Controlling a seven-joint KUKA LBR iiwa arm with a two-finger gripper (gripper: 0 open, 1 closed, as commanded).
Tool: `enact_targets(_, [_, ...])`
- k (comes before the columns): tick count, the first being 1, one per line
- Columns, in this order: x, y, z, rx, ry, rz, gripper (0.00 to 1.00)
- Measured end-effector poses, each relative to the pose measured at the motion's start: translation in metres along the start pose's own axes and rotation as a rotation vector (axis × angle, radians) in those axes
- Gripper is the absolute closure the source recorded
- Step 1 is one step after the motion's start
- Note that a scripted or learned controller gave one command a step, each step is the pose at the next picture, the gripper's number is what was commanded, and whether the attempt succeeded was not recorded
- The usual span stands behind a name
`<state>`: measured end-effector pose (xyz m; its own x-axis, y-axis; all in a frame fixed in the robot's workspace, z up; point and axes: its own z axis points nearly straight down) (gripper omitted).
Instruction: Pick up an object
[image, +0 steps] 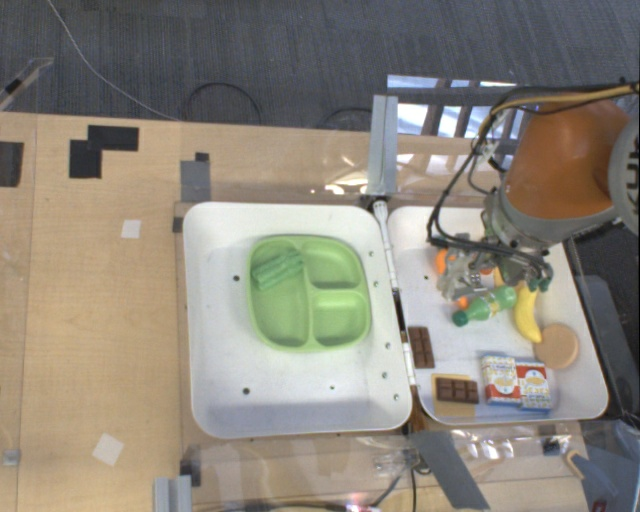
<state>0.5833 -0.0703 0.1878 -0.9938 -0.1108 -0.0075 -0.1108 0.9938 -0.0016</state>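
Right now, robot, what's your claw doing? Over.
Two-finger gripper low in the right white bin, above the green bottle. Grip unclear. Yellow banana and orange carrot crowd close.

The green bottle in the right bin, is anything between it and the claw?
Nothing visible blocks it. The claw hangs right over the green bottle, which lies in the right bin. A banana lies close on its right and small orange pieces on its left, crowding the sides.
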Motion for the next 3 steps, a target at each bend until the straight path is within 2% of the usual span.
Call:
enact_targets(1, [-0.020,-0.064,0.049,0.000,0.000,-0.182,1.00])
enact_targets(2, [-0.051,0.001,0.000,-0.003,-0.005,0.347,1.00])
enact_targets(3, [0.016,-0.016,0.092,-0.001,-0.005,0.198,1.00])
